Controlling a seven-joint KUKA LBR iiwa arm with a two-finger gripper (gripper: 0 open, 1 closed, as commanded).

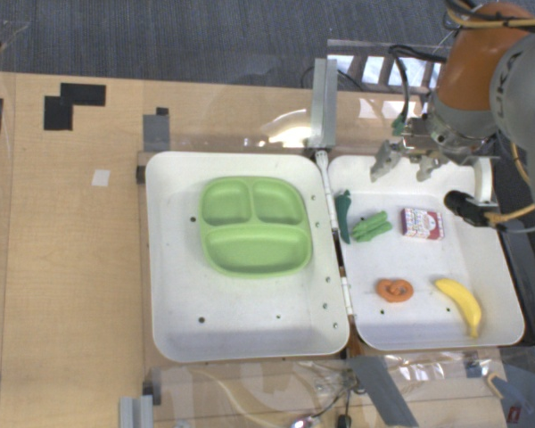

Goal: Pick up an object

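My gripper (401, 165) hangs over the far edge of the right bin (497, 328), its two fingers spread apart with nothing between them. Below it in the bin lie a green bundle like bean pods (371, 227), a small pink and white carton (421, 223), an orange doughnut-shaped toy (394, 290) and a yellow banana (461, 304). A dark green piece (342, 214) lies along the bin's left wall. The carton is closest to the gripper, a little nearer the camera and to the right.
A green divided plate (254, 225) rests in the left bin (178, 328). A metal post (324, 105) stands at the back between the bins. The grey arm with its orange band (481, 52) takes up the top right, with a black cable (471, 208) hanging over the right bin.
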